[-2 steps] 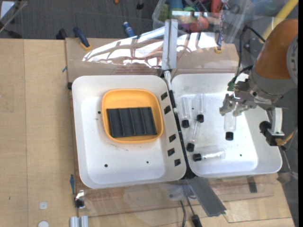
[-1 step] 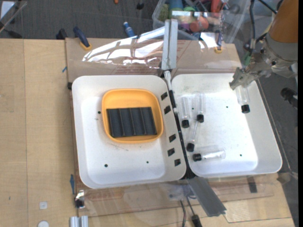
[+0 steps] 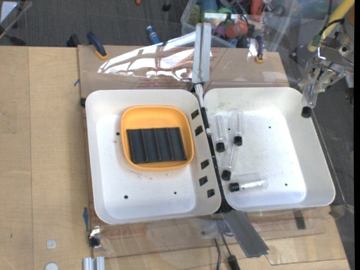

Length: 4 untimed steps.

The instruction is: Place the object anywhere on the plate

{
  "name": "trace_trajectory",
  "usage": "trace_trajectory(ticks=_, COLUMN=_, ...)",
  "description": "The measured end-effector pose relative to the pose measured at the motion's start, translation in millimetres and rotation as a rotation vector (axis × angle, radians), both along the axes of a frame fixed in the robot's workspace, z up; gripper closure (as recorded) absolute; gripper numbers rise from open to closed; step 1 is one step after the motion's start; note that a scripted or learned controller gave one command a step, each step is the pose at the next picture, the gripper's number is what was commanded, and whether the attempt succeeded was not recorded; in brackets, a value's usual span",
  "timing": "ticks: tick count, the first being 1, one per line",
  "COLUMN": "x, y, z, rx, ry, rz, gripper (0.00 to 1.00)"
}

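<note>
Desk (image 3: 39, 151): carried two white bins, left (image 3: 107, 196) and right (image 3: 292, 179).
Plate (image 3: 128, 120): one, orange, in the left bin, holding a black ribbed insert (image 3: 156, 145).
Tubes: four clear, black-capped vials in the right bin, right of the plate; nearest-front one (image 3: 247, 184) lay apart. Judged light, stiff, slippery, breakable; grip mid-barrel.
Hand (image 3: 308, 103): past the right bin's far corner; I cannot tell its opening or hold.

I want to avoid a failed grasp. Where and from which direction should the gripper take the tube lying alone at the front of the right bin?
Probably at the clear middle of the tube, coming straight down with fingers across its narrow width. It lies flat, crosswise, apart from the others, black cap at its left end.
</note>
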State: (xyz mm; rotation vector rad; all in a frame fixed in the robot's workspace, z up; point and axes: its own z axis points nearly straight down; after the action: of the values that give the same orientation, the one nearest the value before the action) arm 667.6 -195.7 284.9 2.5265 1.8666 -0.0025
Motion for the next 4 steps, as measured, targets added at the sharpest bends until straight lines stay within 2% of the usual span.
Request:
trace_trajectory(ticks=1, x=0.6, y=-14.6, z=150.3, rx=0.0, ry=-0.002, rz=0.059, gripper=1.0)
trace_trajectory(ticks=2, x=0.6, y=-18.7, z=148.6, rx=0.0, ry=0.001, rz=0.109, gripper=1.0)
trace_trajectory(ticks=3, x=0.4, y=-18.2, z=149.6, rx=0.001, ry=0.001, rz=0.527, gripper=1.0)
trace_trajectory(ticks=4, x=0.4, y=-26.0, z=149.8, rx=0.0, ry=-0.001, rz=0.772, gripper=1.0)
